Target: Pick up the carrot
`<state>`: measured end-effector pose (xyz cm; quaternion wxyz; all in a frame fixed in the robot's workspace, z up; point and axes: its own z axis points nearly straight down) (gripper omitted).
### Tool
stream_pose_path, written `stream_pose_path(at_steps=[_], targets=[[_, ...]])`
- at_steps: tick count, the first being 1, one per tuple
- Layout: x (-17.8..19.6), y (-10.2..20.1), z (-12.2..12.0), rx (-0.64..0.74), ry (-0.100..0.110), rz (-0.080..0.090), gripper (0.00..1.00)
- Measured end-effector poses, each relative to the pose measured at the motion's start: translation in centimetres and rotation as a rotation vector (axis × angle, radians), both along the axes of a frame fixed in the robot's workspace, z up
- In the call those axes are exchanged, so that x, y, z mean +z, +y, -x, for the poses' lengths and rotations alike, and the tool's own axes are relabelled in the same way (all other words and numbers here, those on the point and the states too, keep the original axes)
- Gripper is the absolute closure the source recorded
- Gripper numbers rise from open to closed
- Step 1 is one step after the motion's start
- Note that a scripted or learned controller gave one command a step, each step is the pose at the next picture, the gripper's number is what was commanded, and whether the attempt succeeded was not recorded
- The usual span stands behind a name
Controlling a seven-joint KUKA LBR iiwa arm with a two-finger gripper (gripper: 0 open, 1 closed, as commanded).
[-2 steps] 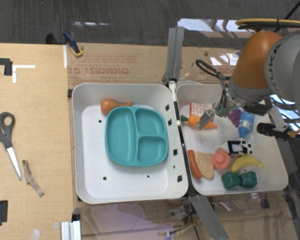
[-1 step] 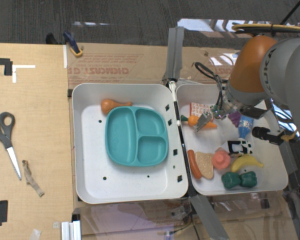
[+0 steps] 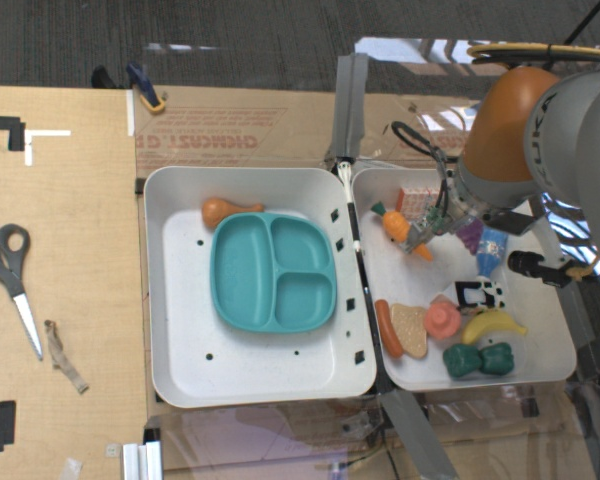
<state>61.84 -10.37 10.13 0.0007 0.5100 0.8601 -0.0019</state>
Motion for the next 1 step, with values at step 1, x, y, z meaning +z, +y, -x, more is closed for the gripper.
stream_pose_path(at_steps=[1], targets=[[8.99, 5.05, 4.26, -0.222, 0.000, -0.002, 1.00]])
